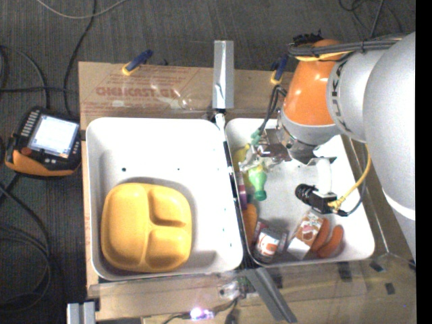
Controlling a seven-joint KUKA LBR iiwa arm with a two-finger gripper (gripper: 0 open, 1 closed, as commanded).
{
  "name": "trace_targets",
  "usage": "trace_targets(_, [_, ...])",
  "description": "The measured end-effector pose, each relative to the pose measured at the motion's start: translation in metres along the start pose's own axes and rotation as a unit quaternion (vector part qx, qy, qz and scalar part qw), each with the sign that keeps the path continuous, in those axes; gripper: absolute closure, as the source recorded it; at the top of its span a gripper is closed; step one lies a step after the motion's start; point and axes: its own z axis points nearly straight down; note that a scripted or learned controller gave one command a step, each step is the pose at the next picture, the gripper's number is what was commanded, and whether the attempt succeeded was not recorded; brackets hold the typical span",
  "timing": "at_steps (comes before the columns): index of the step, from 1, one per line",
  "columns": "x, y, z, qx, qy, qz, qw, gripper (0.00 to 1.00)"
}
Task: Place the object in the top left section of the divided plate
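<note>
- Closest to my lens is the grey arm point(388, 93), which comes in from the right, its orange band point(309, 93) above the wrist.
- At the arm's end I see the gripper point(260, 151) hanging over the upper left part of the right bin point(351, 211), close to the wall shared by the 2 bins.
- I cannot tell from this angle whether the gripper is open or closed, or whether it grips anything.
- Just beside the gripper, on its near side, I see a green object point(257, 183) standing close to that same wall; I cannot tell if the 2 touch.
- An orange carrot-like piece point(250, 221) lies nearer me along the wall, next to a dark can point(268, 241) with a red label.
- A pale packet point(308, 232) and a red-orange rounded item point(331, 240) sit in the bin's near right corner.
- I find the yellow divided plate point(128, 231) in the near left part of the left bin point(148, 147), well apart from the gripper, with nothing lying in its compartments.
- Brown cardboard point(142, 93) lies behind the left bin, and a handheld control screen point(44, 140) rests on the floor to its left.
</note>
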Motion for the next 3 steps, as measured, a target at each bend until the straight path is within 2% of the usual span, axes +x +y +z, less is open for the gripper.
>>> trace_targets(1, [0.054, -0.034, 0.000, 0.000, 0.003, -0.071, 0.9975, 1.00])
trace_targets(2, [0.130, -0.041, 0.000, 0.000, 0.003, -0.064, 0.9980, 1.00])
trace_targets(3, [0.130, -0.041, 0.000, 0.000, 0.003, -0.064, 0.9980, 0.00])
